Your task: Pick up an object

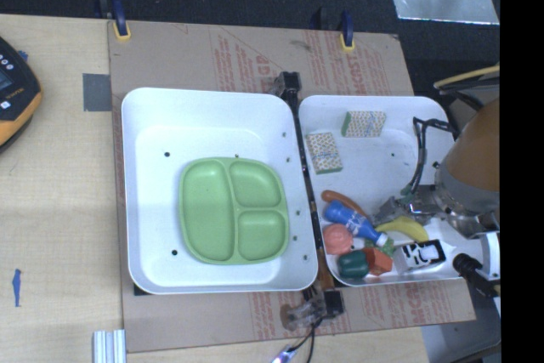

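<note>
Objects for picking lay crowded in the near corner of the right bin [374, 102], the corner closest to the camera. Nearest of them was a green piece [354, 265] that touched the front wall of this bin, with a small red piece [380, 261] just beside it. Behind the green piece was a round pink-red ball [337, 239]. A blue bottle [358, 225] with a white cap lay tilted over this group, and a long orange thing [342, 201], maybe a carrot, lay just behind it. A yellow banana [406, 228] was on the right side of the bottle, close to the arm, and a black and white block [422, 253] lay in front of the banana.

The gripper [406, 207] was low over the right part of this bin, just above the banana. It looked only like a dark metal shape under the grey wrist, and I could not tell if its jaws were apart or closed, or if they had anything between them.

Farther back in the same bin, well apart from the pile, two small patterned packets lay flat: one [324, 152] near the dividing wall, another [364, 124] near the far wall.

Left bin [140, 110] carried a pale green plate [232, 210] with three compartments.
</note>
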`<state>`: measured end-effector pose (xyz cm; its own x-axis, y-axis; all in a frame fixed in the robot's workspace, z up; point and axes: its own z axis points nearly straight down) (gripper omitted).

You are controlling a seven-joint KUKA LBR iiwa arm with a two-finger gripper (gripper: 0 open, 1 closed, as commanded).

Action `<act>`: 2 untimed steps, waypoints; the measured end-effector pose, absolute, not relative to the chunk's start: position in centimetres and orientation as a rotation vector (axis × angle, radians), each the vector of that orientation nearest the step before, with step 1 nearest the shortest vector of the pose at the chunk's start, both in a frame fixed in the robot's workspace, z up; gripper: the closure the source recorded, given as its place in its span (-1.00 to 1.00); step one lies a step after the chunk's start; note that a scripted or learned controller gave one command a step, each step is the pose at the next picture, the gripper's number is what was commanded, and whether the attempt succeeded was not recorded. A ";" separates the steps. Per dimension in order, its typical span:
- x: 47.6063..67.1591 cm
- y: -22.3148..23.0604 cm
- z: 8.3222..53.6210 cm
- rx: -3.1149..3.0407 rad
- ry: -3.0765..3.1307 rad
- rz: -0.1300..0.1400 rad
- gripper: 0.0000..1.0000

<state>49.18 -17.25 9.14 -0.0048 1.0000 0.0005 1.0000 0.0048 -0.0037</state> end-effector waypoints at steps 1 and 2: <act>49.2 -17.4 10.2 -2.211 -2.228 0.005 1.00; 58.2 -13.2 10.2 -2.214 -2.227 0.002 1.00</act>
<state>58.25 -13.18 10.23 -0.0058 1.0000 0.0002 1.0000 0.0058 -0.0018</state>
